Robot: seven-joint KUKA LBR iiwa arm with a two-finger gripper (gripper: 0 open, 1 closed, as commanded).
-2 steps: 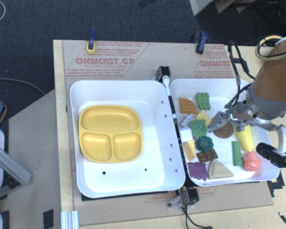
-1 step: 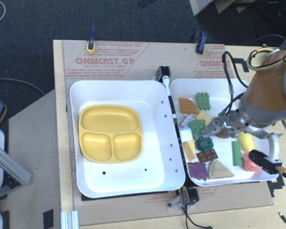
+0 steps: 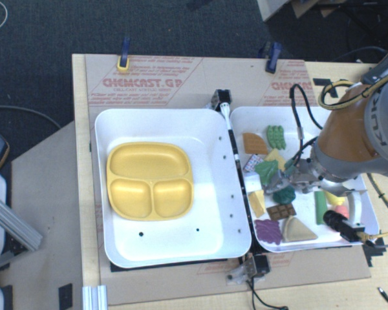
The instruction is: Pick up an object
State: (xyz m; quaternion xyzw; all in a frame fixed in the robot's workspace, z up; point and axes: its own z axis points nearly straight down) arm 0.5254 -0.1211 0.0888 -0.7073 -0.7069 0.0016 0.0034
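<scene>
Dark carpet surrounds a counter (image 3: 181, 82) topped with a printed cardboard sheet, and two shallow white bins sit side by side on it, apparently so that things can be sorted from one into the other. The left bin (image 3: 210, 231) carries a yellow divided tray (image 3: 150, 179), lying flat with its three compartments bare, which looks like a ready place to receive something. The right bin (image 3: 368, 221) is the crowded one: an orange wedge (image 3: 253, 143), a green ridged piece (image 3: 275, 136), a green block (image 3: 268, 170), a yellow piece (image 3: 257, 203), a brown chocolate-like square (image 3: 280, 211), a purple cluster (image 3: 268, 230), a tan triangle (image 3: 299, 228) and a green stick (image 3: 321, 206) are strewn loosely across its floor. The arm reaches in from the right, and its gripper (image 3: 290, 179) hangs low over the middle of this pile. A dark teal object (image 3: 284, 194) lies directly at the gripper's tip, seemingly the likeliest target, with the brown square just below it. Whether the gripper is spread or closed, or grasps anything, I cannot tell from this angle.
</scene>
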